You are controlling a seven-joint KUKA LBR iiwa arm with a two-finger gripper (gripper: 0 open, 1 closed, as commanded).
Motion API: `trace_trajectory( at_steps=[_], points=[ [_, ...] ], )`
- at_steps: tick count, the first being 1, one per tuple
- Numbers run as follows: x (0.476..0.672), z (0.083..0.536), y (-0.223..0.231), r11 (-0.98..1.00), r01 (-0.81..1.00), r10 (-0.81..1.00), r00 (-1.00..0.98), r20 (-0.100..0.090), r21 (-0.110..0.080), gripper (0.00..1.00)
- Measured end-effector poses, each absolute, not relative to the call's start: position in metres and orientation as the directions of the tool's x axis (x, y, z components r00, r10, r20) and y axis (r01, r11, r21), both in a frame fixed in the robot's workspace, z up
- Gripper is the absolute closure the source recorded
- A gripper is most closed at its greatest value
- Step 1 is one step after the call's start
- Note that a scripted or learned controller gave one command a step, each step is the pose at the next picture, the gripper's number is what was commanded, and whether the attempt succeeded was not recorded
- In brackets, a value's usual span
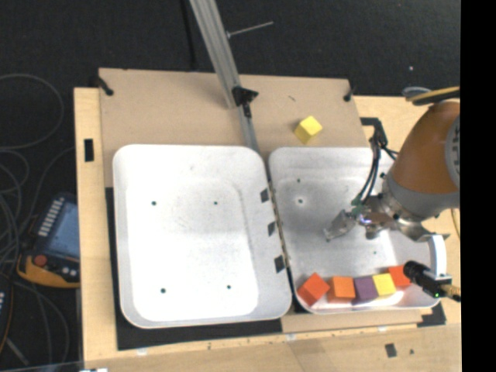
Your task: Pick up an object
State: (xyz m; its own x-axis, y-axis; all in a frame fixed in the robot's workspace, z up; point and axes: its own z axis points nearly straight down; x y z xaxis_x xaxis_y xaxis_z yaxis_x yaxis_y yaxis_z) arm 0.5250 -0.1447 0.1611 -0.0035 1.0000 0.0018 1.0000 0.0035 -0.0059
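Note:
Several small blocks line the near edge of the right bin (310, 169): an orange-red block (314, 287), an orange block (342, 287), a purple block (365, 288), a yellow block (384, 285) and a red-orange block (400, 276). A yellow cube (308, 129) lies outside the bins on the brown board behind the right bin. My gripper (350, 225) hangs over the middle of the right bin, above and behind the row of blocks, with nothing seen between its fingers.
The left bin (139, 208) sits beside the right one. A slanted metal rail (219, 45) rises from the back of the board. Cables and a handheld pendant (54, 239) lie on the floor at the left.

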Motion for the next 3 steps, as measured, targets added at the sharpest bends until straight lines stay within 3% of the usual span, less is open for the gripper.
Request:
trace_trajectory(
  at_steps=[1, 2, 3],
  points=[
    [0.566, 0.107, -0.11, 0.006, 1.0, 1.0, -0.006, 0.0, -0.002, 0.0],
    [0.585, 0.202, -0.038, 0.009, 1.0, 1.0, -0.009, 0.001, 0.01, 0.0],
    [0.518, 0.197, -0.052, -0.002, 1.0, 1.0, 0.002, -0.001, -0.002, 0.0]
  ],
)
